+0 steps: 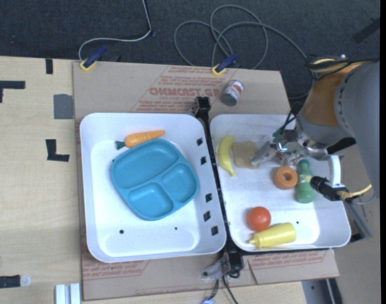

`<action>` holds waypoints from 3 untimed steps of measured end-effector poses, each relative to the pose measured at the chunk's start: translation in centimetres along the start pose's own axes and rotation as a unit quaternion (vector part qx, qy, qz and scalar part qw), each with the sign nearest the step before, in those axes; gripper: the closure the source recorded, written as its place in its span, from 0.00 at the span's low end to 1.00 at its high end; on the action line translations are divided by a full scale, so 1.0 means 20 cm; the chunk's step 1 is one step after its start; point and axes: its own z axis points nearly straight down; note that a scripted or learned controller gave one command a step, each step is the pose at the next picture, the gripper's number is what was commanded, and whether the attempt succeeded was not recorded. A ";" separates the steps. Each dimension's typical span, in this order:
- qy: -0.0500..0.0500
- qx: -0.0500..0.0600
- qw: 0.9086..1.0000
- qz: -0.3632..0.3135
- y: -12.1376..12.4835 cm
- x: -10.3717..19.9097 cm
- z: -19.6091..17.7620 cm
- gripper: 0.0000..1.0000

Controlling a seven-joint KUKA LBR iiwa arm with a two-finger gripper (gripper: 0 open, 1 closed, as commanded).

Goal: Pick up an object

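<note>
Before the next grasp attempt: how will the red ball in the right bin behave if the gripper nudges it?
The red ball looks round and smooth, so a nudge would probably send it rolling. It sits right by the yellow bottle, which may stop it on that side; toward the orange ring the floor is open. Its glossy look suggests it could slip from a pinch.

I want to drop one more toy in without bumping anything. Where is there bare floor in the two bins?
Left bin: a bare strip along the near wall below the blue plate. Right bin: a bare patch between the banana, the donut and the tomato. It is crowded around the gripper, by the green bottle.
</note>
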 end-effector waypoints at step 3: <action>-0.002 -0.005 1.000 -0.001 -0.22 -0.08 -0.02 0.00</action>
